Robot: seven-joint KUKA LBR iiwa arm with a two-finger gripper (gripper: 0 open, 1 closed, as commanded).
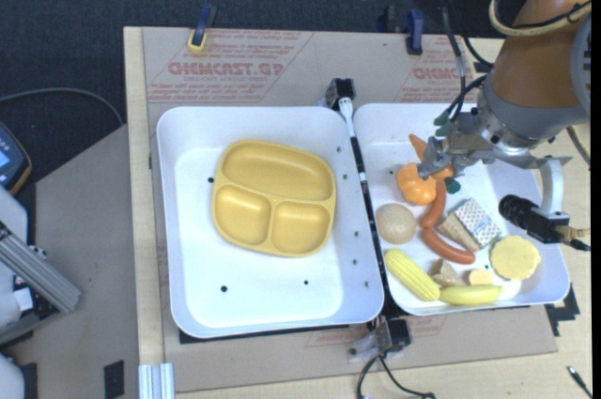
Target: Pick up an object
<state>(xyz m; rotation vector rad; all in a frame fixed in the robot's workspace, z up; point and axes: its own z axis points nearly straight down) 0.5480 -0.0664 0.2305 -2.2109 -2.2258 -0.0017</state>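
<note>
In the right bin's (554, 228) far half, gripper (439, 164) state unclear; crowded orange pepper (416, 185) could slip sideways.

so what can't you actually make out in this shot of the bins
- Gripper, camera view: its fingers blur into the orange toy below, so open, shut or holding cannot be told.
- Items between the corn and the yellow round piece: too small and crowded to identify.
- Arm: cut off by the right edge.
- Right bin floor: partly hidden under the wrist.
</note>
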